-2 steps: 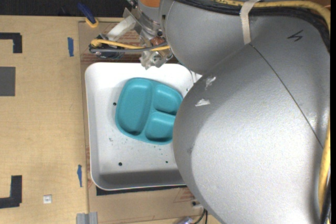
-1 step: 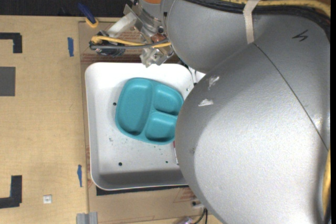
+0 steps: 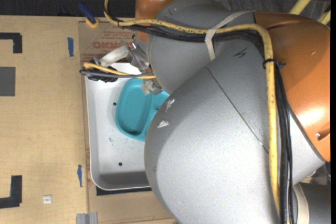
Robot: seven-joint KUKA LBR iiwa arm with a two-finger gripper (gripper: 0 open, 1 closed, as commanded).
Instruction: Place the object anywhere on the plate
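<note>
From my seat most of the view is the arm point(image 3: 220, 128) itself: its grey bulk and orange band hang over the right side of the blue plate point(image 3: 134, 113) and cover that edge of it. The plate lies in the white bin point(image 3: 102, 155), and the part of the bin floor below and left of the plate shows a few dark specks. The bin sits on the tan table point(image 3: 42, 113), which stretches away left of the plate.

The gripper point(image 3: 137, 60) is just above the plate's upper rim, tucked under the wrist among yellow and black cables point(image 3: 113, 68). I cannot tell whether it is open or closed; the wrist and cables hide the working end. My guess is the arm leans this far over because the plate is the drop target, so the wrist has to come in right above it.

The object is the hard part. A pale white piece point(image 3: 118, 55) shows just beyond the plate's upper rim, beside the gripper — it may be the thing to place, but I cannot say so, nor whether it is held. On the visible part of the plate I see nothing resting, so I judge the placing not yet done.
</note>
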